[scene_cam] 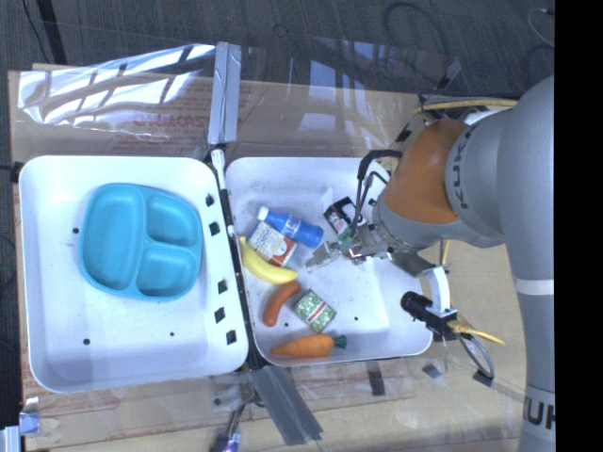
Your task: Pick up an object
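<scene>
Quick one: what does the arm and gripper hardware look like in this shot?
The arm is smooth grey, rounded links, with a glossy orange band above the wrist. Black cables loop beside the wrist. The gripper is small, dark and metallic. White lettering marks the lower link.

Right bin [396, 332] — banana [266, 267], small carton [273, 244], blue bottle [290, 225] bunched together; sausage [280, 303], green packet [314, 311] — possibly a box — and carrot [303, 347] lie lower.

light: bright, even, from above | glare: white streaks on the clear plastic sheet [122, 73] behind the bins, bin floors [57, 252] near washed out | shadows: soft, short | focus: slightly soft, small labels unreadable | edges: floor dim
</scene>
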{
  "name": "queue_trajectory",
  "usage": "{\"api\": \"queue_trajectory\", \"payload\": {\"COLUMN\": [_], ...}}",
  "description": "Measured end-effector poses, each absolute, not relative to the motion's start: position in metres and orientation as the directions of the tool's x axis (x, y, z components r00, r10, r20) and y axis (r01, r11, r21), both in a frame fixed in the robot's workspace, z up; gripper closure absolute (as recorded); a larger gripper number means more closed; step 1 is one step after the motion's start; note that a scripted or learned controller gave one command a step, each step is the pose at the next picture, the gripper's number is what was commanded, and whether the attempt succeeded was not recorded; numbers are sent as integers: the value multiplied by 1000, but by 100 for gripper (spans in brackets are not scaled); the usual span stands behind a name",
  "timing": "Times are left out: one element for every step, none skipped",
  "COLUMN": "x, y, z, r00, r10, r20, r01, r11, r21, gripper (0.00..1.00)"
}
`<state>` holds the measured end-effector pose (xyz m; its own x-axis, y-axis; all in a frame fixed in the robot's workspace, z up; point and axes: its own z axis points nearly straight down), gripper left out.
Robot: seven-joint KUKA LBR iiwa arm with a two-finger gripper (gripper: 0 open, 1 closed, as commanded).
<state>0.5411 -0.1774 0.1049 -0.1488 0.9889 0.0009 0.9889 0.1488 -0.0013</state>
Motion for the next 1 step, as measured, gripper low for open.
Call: {"api": "queue_trajectory", "payload": {"x": [579], "y": [-160], "z": [100], "r00": [-276], "r10": [961], "r20": [0], "r01": [961], "r11": [276], "r21": [0], "gripper": [0]}}
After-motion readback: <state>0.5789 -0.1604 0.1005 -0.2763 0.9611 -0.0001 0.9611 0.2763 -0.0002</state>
